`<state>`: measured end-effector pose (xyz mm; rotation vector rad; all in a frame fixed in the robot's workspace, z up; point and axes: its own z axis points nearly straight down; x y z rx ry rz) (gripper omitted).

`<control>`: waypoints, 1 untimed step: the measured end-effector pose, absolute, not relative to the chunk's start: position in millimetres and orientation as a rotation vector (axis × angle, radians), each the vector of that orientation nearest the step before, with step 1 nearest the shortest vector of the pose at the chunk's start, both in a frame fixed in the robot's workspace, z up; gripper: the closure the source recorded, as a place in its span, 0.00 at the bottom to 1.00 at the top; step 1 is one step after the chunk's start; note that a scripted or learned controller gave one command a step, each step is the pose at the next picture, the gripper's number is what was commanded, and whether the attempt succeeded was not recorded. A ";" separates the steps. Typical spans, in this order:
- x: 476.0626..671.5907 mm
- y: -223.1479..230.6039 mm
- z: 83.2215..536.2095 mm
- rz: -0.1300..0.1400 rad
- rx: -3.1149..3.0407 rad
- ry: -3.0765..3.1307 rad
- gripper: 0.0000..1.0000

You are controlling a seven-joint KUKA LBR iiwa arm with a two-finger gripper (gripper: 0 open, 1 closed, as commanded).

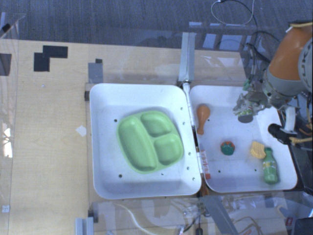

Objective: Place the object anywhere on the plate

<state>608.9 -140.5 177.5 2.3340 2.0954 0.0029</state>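
Note:
A green plate (149, 141) with three compartments lies in the left bin (105, 180). In the right bin (220, 182) lie an orange-brown drumstick-shaped piece (202, 116), a small round teal and red object (227, 148), a yellow wedge (257, 150) and a green bottle (270, 168). My gripper (246, 111) hangs over the right bin's far right part, above bare floor, apart from all of these objects. Nothing shows between its fingers.
A metal divider (186, 62) runs between the two bins at the back. Cables (254, 48) hang by the arm on the right. Black markers (49, 57) sit on the wooden bench to the far left.

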 end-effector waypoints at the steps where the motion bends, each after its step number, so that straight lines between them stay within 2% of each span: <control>1: 585.6 -42.0 185.5 0.006 2.253 2.186 1.00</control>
